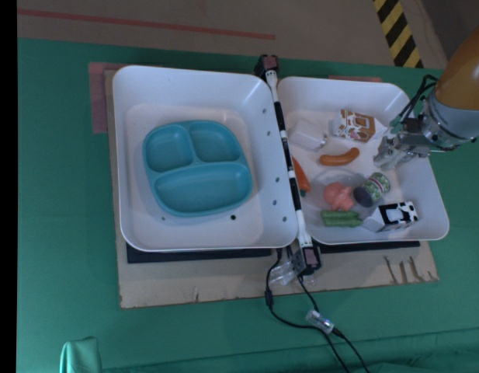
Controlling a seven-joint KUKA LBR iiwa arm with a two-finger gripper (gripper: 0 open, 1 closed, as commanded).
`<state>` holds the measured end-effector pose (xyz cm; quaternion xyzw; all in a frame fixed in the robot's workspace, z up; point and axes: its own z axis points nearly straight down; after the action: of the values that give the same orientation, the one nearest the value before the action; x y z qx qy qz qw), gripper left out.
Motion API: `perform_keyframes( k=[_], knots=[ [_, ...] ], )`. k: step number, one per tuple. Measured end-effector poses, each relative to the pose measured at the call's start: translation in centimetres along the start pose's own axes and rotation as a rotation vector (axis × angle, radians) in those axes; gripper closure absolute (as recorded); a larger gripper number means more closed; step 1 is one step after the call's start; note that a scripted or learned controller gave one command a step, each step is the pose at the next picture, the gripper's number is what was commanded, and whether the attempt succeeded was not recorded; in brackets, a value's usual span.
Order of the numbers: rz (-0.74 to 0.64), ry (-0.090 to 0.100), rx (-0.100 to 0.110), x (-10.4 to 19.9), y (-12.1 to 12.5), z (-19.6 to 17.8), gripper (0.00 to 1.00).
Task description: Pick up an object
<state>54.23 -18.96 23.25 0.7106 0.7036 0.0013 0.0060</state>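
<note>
Blue comes first on the left: a blue plate (196,167) with three parts sits in the left bin (138,92) on the green surface (60,208). We do not need it for this job.

Moving right, we come to the right bin (425,200), and all the small toys are in there. An orange carrot (301,176) lies by the left wall. Next is a sausage (338,158), with its long side running left to right. Nearer to us sit a pink toy (339,196), a green pea pod (341,218), a green can (375,186) and a black and white box (397,215).

Last, at the far right, is our pincer (394,152). It hangs low over the right side of that bin. We cannot tell if it is spread or pressed together, and we see nothing in it.

We think the sausage is the best pick. It lies just left of the pincer, so we would go left and down, then pinch across its thin side. The can, just nearer to us, is close too.
</note>
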Motion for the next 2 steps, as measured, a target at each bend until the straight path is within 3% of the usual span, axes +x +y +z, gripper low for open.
perform_keyframes(
  k=[1, 2],
  knots=[
    [0.0, 0.0, 0.0, 0.0, 0.0, 0.0, 0.0],
    [0.003, -0.003, -0.004, -0.1, 0.1, -1.1, 1.0]
  ],
)
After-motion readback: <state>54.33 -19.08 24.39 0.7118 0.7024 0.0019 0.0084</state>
